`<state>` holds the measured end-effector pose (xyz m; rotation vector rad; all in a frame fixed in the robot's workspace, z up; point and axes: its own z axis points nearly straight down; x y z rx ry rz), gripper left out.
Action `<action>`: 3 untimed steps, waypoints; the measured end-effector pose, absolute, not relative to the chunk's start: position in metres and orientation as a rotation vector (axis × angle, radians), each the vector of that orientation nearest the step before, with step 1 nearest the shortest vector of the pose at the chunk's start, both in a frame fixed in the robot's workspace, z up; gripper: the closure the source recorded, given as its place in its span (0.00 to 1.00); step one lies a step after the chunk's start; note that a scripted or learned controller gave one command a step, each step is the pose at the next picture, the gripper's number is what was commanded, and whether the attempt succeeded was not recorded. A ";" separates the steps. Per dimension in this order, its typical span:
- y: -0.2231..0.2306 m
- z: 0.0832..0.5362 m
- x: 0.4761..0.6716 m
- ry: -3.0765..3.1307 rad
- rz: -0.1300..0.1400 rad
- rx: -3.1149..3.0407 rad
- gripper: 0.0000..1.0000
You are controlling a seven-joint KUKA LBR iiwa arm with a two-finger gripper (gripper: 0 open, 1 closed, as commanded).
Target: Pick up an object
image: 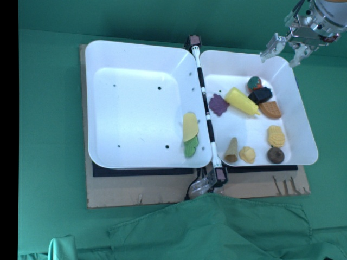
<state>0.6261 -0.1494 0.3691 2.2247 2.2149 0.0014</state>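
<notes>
My gripper (286, 50) hangs above the far right corner of the right bin (303, 129), fingers spread open with nothing between them. Below it in that bin lie a yellow bottle-shaped piece (242, 101), a purple grape bunch (218, 104), a dark navy piece (261, 95) next to a green-and-red piece (255, 83), an orange slice (270, 110), a yellow corn piece (276, 136), a brown round piece (275, 155), a cone (232, 149) and a small yellow piece (247, 154). In the left bin (135, 102) a yellow-and-green piece (190, 133) rests by the right wall.
A black-and-white divider bar (205, 107) runs between the two bins. The bins sit on a cardboard sheet (135, 191) over green cloth. A fold of green cloth (217, 226) bunches at the front.
</notes>
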 end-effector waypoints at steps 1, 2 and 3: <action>-0.150 0.382 0.627 2.209 0.005 2.223 1.00; -0.150 0.382 0.627 2.209 0.003 2.224 0.00; -0.116 0.394 0.652 2.216 0.005 2.217 0.00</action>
